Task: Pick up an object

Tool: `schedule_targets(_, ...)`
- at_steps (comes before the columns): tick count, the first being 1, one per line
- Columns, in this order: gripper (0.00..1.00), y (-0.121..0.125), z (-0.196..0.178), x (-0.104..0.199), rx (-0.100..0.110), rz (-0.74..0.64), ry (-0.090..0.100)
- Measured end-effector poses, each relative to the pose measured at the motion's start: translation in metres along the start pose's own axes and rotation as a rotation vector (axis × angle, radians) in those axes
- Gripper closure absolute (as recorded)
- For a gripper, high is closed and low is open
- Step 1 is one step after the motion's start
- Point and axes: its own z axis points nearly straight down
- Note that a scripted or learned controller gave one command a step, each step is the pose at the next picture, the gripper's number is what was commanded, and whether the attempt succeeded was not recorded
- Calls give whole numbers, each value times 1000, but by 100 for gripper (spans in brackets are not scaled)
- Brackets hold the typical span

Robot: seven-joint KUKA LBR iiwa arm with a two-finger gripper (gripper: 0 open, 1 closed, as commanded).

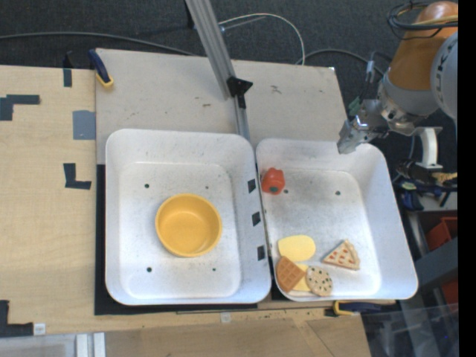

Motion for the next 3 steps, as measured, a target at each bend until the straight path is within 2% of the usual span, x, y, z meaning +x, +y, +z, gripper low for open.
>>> schedule_targets(1, 100, 0, -2, 0, 6, 0, 2)
schedule_targets(2, 100, -20, -15, 48, 7, -4, 3)
schedule_targets(3, 100, -54, -12, 95, 8, -4, 3)
